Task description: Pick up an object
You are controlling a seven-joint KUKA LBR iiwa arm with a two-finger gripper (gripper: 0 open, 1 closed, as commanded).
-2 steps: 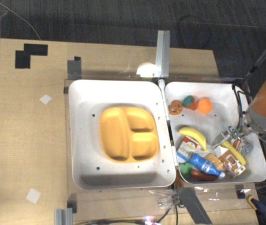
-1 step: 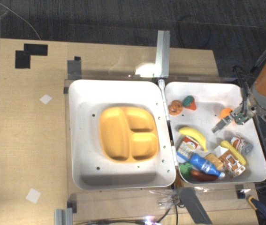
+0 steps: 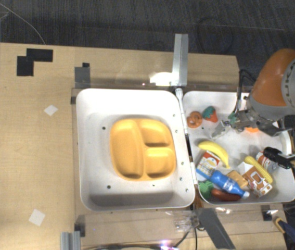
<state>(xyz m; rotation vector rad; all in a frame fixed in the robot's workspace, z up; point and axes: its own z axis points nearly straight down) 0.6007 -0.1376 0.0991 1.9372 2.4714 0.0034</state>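
Hand (image 3: 225,129) low over right bin (image 3: 291,191)

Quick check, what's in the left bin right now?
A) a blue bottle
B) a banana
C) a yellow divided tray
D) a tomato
C: the yellow divided tray lies alone in the middle of the left bin, while the banana and blue bottle sit in the right bin.

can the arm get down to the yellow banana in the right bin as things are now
Probably yes. The yellow plastic banana lies on top in the right white bin, with nothing over it. The gripper hangs just above and to the right of it in the camera view, so a short move would reach it.
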